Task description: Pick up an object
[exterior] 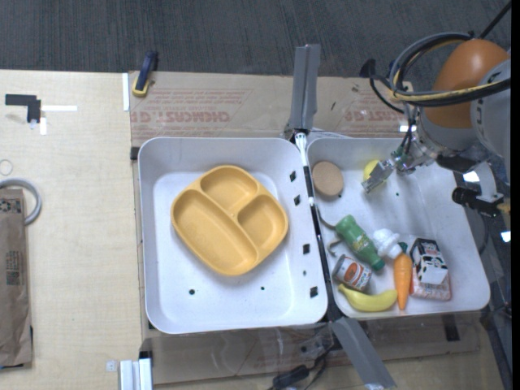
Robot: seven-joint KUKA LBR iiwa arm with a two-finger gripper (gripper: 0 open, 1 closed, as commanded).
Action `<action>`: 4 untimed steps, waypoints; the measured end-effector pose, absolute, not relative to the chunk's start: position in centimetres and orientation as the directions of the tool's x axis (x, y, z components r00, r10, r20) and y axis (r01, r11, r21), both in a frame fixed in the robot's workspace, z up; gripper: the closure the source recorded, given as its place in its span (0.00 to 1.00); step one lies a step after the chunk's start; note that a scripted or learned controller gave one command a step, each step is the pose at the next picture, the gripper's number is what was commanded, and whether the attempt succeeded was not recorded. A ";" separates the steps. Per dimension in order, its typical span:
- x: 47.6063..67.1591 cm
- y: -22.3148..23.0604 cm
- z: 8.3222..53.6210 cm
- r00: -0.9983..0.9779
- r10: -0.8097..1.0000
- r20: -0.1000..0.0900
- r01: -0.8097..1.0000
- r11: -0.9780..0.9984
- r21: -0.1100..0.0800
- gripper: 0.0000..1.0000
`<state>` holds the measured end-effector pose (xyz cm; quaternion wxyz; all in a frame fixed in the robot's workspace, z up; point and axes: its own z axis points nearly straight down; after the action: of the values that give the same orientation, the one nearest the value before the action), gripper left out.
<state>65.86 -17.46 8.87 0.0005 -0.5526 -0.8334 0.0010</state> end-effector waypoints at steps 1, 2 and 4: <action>65.9 -17.6 9.5 -0.388 0.922 -0.001 0.922 0.388 -0.003 1.00; 66.0 -19.9 15.7 -0.428 0.904 -0.001 0.904 0.428 -0.001 1.00; 66.0 -17.0 20.2 -0.530 0.848 -0.001 0.848 0.530 -0.001 0.00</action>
<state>65.99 -16.99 20.17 0.0000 -0.4849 -0.8745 0.0009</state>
